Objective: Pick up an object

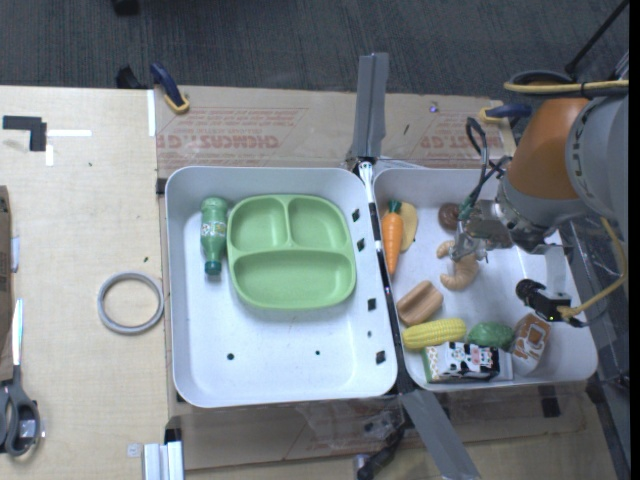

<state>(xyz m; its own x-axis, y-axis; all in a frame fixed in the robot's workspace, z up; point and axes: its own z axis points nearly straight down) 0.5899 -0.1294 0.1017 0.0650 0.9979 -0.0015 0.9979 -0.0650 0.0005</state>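
While a green bottle [213,233] lies beside the green divided plate [292,250] in the left bin [270,368], the pincer [468,250] hangs in the right bin [560,366], just above a tan croissant [459,276]; its grip cannot be made out.

A single fixed camera looks down at a slant on the tabletop [80,218], both bins mid-frame; dark floor, seemingly, spans the top.
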